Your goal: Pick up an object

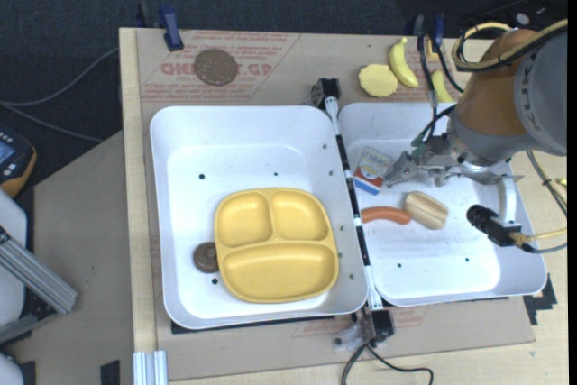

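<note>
In the right bin (451, 279) lie a tan bread roll (426, 210), an orange-red sausage (385, 215) to its left, and a white packet with blue and red edges (370, 170) near the bin's left wall. My gripper (422, 173) hangs low over the bin, just above and behind the bread roll and to the right of the packet. I see nothing held in it. The grey arm with its orange band (491, 99) comes in from the right and hides the bin's far right corner.
The left bin (180, 149) holds a yellow divided plate (275, 243) and a brown cookie (206, 258) at the plate's left edge. Behind the bins on the board are a banana (404, 63), a yellow lump (379, 80) and a brown disc (215, 66).
</note>
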`<state>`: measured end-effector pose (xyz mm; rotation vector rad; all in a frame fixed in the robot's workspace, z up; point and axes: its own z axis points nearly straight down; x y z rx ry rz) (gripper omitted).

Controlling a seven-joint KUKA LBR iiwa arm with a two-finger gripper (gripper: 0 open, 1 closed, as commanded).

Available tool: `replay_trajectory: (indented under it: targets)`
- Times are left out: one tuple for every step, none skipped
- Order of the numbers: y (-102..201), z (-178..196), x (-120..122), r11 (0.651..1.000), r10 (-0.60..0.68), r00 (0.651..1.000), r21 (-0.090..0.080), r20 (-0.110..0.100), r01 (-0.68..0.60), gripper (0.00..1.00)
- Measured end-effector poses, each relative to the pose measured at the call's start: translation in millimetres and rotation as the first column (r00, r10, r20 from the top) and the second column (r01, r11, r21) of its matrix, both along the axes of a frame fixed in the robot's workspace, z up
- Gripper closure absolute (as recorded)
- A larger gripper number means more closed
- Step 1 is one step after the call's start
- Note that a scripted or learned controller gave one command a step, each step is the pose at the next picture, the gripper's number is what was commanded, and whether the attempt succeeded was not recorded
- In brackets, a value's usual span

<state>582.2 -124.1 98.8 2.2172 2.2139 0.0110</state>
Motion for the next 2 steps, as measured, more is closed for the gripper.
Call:
replay_trajectory:
  targets:
    - [-31.7, -8.1, -97.5, 1.000, -0.006, 1.000, 0.002, -0.021, 0.006, 0.00]
    - [28.1, -14.5, -26.6, 1.000, 0.008, 1.000, 0.000, -0.005, -0.008, 0.00]
